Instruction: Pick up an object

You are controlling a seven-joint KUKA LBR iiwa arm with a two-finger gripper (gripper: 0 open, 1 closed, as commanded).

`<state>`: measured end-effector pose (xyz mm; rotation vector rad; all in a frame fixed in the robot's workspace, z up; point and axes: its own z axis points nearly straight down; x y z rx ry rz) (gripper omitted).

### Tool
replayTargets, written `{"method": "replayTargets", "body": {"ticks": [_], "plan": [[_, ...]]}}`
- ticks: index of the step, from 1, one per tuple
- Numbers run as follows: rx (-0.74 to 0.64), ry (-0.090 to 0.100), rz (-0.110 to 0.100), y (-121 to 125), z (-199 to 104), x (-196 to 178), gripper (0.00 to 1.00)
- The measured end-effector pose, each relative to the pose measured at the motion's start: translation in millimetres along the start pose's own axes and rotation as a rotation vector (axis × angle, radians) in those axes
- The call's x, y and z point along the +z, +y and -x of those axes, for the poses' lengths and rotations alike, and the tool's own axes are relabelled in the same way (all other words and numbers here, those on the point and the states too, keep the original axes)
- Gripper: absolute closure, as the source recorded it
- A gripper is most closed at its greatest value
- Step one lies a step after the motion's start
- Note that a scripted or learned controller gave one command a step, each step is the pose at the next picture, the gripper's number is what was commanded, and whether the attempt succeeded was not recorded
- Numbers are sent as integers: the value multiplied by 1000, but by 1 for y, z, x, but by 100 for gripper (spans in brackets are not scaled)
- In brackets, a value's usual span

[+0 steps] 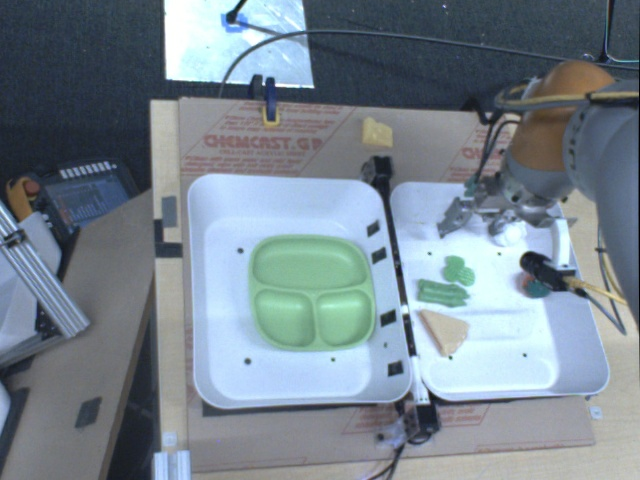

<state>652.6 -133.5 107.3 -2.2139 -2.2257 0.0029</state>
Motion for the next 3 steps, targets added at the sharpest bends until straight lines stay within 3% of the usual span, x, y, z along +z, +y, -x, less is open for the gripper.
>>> {"method": "replayTargets", "body": {"ticks": [1, 3], "plan": [[-1, -2, 9, 2, 1, -15, 100], [4, -2, 11, 1, 12, -126, 100]]}}
